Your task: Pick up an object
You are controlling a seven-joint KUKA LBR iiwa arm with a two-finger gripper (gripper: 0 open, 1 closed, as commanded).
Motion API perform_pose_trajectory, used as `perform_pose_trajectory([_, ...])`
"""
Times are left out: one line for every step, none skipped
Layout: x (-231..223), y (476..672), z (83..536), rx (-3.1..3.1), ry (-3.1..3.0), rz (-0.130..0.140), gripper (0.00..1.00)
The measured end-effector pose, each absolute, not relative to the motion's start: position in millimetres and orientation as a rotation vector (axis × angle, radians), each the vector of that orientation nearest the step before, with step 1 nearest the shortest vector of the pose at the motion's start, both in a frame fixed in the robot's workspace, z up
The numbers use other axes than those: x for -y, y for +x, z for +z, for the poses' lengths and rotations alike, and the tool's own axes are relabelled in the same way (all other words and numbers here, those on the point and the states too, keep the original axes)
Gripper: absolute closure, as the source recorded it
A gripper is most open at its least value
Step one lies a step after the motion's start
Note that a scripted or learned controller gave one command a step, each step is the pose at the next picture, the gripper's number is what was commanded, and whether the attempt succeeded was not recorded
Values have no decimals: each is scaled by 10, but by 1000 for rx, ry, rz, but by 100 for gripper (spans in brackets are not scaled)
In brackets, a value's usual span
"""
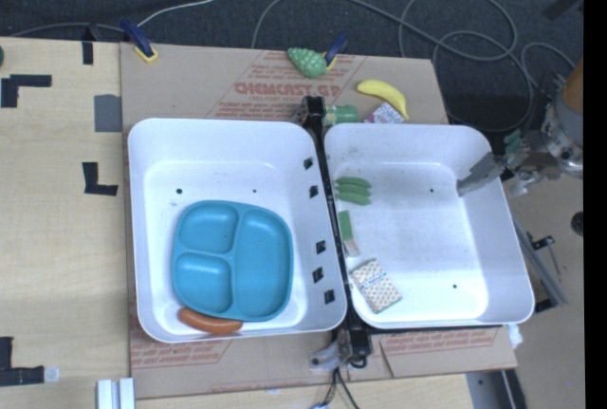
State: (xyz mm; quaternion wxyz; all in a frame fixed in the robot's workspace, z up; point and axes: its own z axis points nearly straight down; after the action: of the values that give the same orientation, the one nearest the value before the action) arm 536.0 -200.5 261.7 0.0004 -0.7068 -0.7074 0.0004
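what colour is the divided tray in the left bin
The tray is light blue, plainly visible in the camera view.

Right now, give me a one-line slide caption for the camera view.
Gripper over the right bin's right rim; green piece and packet inside, blue tray and sausage in the left bin.

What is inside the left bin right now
A blue divided plate and an orange sausage at its near edge. Whatever lies beneath the plate is covered.

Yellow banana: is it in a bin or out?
Out. The yellow banana lies on the cardboard behind the right bin, just beyond its far rim, beside a small packet.
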Motion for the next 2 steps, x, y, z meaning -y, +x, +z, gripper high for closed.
perform_pose_trajectory([1846,6210,1093,2219,-2217,4,0])
perform_pose_trajectory([987,6611,856,2226,-2219,-3,0])
